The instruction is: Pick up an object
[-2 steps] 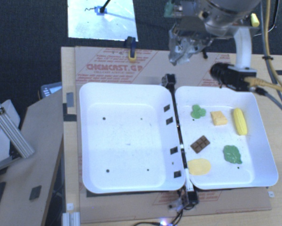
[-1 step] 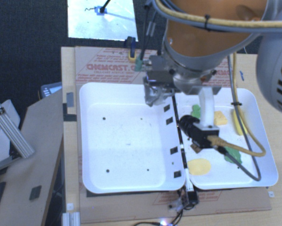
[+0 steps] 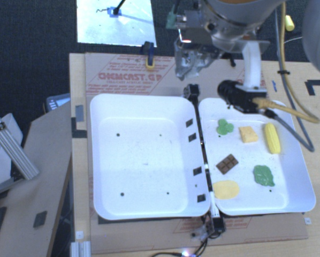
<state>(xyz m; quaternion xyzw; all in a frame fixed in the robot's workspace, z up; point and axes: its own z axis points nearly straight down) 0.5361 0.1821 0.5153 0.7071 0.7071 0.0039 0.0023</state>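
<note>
Dark carpeted floor (image 3: 31,42), pale wooden bench (image 3: 53,159), shiny metal sheet (image 3: 114,15) behind.

bright, even light; slightly soft focus

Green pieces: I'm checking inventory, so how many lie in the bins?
2, both in the right bin: one green piece near its far left, another green piece toward the near right. The arm may hide more at the far edge.

Premises: robotics laboratory test bench. Evidence: industrial arm with gripper (image 3: 189,68) mounted above a plywood bench (image 3: 122,68); two white bins (image 3: 144,106) below the gripper, joined by black clips; aluminium framing (image 3: 13,149) far to its left; exposed cabling (image 3: 288,90) to its right.
</note>
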